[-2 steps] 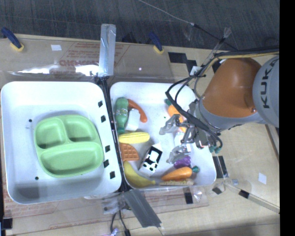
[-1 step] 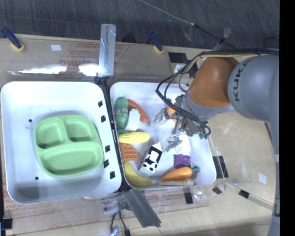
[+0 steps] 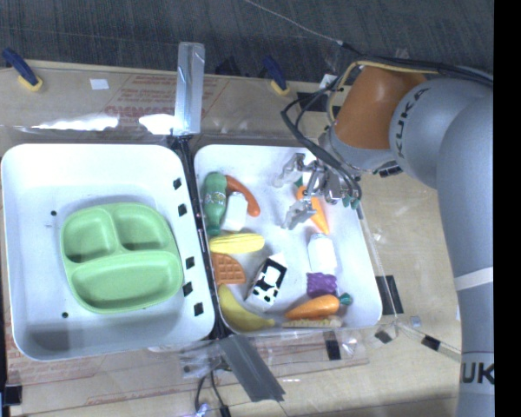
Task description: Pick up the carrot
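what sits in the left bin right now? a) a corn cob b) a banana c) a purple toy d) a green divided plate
d: the green divided plate lies alone in the left bin, while the banana, the purple toy and the corn cob all lie in the right bin.

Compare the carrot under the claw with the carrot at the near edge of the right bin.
The carrot under the claw lies lengthwise toward the bin's far side; the near-edge carrot lies crosswise. The claw hangs at the first one's far end; the second lies apart, beside a purple toy. Both are orange and lie in the right bin.
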Robot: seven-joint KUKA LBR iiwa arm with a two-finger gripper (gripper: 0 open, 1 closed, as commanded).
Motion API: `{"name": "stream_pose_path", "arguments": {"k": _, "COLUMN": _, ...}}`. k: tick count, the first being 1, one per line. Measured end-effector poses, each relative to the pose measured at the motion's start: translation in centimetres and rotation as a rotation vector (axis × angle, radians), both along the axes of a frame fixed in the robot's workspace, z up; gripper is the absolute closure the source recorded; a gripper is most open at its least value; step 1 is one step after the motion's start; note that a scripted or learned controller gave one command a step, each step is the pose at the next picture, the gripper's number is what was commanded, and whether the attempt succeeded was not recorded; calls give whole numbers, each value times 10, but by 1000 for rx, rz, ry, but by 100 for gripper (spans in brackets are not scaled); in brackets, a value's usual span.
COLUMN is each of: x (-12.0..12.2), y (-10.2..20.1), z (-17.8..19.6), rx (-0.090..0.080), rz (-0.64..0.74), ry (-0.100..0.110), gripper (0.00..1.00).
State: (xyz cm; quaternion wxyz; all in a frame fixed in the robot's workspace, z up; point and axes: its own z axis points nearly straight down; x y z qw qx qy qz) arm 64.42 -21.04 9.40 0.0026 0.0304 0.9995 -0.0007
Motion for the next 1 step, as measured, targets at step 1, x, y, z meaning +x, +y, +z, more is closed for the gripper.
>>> {"name": "stream_pose_path", "arguments": {"k": 1, "x": 2, "y": 2, "z": 12, "rx": -1, "rz": 7, "ry": -6, "gripper": 100}}
